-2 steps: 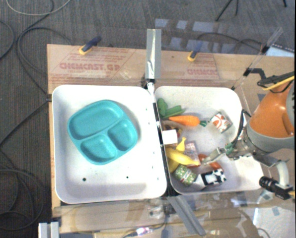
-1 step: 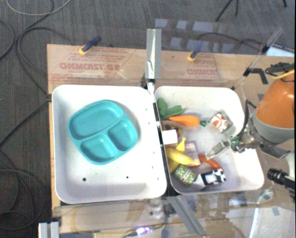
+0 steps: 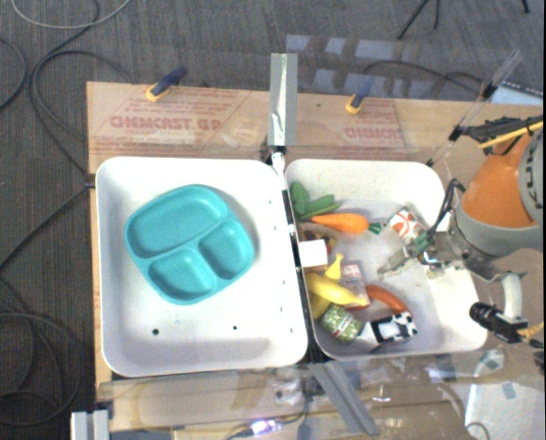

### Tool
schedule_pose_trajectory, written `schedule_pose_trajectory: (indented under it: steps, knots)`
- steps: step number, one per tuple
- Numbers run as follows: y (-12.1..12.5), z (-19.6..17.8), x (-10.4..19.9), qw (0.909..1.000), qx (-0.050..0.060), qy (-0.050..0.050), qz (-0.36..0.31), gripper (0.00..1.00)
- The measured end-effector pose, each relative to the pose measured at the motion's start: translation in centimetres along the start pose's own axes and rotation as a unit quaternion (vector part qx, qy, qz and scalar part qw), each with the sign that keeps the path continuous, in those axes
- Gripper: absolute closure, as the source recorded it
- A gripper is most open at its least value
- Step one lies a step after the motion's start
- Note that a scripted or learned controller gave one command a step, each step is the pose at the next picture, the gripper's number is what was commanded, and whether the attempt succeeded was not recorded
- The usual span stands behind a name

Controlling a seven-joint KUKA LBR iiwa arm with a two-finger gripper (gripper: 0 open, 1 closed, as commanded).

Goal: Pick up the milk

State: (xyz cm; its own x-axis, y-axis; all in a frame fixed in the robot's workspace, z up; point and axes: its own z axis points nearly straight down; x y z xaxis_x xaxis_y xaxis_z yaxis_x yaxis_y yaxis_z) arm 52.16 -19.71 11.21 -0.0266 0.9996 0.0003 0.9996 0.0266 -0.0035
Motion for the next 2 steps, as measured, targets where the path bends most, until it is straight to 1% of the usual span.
schedule_pose_trajectory:
  steps: [1, 2]
  knots:
    - [-3.8, 1.9, 1.3, 0.9948, -0.001, -0.001, 0.102, 0.0]
    - [-3.6, -1.9, -1.7, 0.9995, 0.0, -0.001, -0.031, 0.0]
